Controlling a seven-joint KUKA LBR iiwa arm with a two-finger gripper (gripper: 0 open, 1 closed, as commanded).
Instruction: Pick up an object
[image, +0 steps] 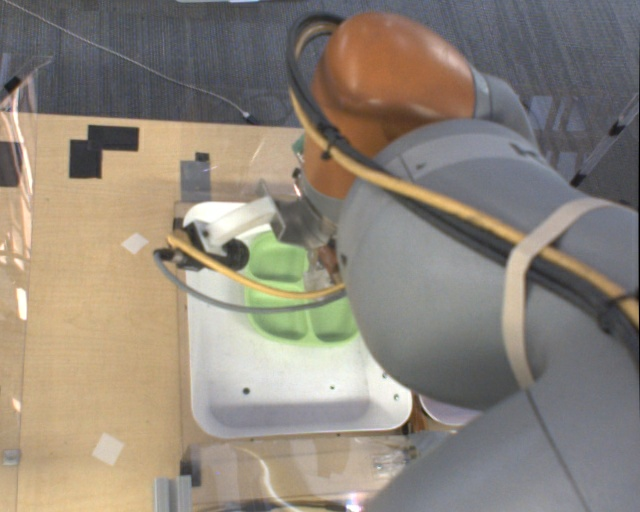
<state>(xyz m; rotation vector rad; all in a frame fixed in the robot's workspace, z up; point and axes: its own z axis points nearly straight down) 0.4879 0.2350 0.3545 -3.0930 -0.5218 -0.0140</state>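
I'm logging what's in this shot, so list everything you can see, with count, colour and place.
Shallow white plastic bin: one, white, lower middle of the bench, partly under the arm.
Light green divided plastic tray: one, green, lying in the bin's upper part, partly hidden by the arm.
Black tape marks: two joined blocks, black, upper left of the wooden bench top.
Pale square tags: two, whitish, on the bench left of the bin.
Yellow and black cables: a bundle, curving over the bin's left rim.
Robot arm: one, grey with an orange section, reaching in from the right.
Gripper: one, above the green tray, fingers hidden.
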